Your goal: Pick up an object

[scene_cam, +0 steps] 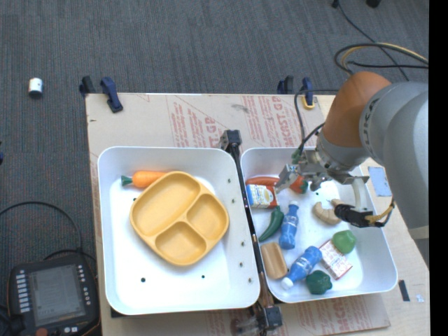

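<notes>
While the gripper (299, 177) hangs low over the right bin (388, 257), near a red object (262, 182) at its far left corner, nothing looks lifted; grasp and lift remain, I judge.

A yellow divided plate (180, 218) and orange carrot (147, 178) lie in one white bin (112, 257); blue bottles (288, 226), green peppers (318, 282) fill the other.

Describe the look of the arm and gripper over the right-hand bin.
The thick grey arm has a rounded, glossy orange band above the wrist. Below it sits a small metallic gripper of grey and dark parts. Dark cables with a yellow strand loop behind the arm.
</notes>
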`<state>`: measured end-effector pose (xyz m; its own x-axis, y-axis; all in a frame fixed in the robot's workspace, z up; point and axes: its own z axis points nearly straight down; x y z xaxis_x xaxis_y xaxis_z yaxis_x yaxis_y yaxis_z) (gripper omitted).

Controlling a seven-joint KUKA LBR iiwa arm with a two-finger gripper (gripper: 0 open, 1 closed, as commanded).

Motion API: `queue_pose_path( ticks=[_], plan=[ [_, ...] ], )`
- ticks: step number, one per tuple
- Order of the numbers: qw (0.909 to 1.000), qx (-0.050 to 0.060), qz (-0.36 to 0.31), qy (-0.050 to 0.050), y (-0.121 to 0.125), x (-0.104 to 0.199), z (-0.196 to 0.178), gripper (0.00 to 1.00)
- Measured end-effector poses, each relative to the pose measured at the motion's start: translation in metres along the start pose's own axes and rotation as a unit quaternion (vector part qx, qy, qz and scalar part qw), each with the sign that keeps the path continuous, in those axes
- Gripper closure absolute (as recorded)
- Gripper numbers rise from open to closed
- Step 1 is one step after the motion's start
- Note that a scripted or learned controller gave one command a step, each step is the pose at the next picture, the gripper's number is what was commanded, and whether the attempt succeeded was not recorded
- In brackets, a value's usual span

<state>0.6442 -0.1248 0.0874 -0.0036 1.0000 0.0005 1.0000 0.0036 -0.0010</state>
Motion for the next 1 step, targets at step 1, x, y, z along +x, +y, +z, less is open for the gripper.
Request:
queue_pose_path(
  ticks=[1],
  plan=[
    [1.0000, 0.002, -0.001, 0.000, -0.0001, 0.0003, -0.0089, 1.00]
  ],
)
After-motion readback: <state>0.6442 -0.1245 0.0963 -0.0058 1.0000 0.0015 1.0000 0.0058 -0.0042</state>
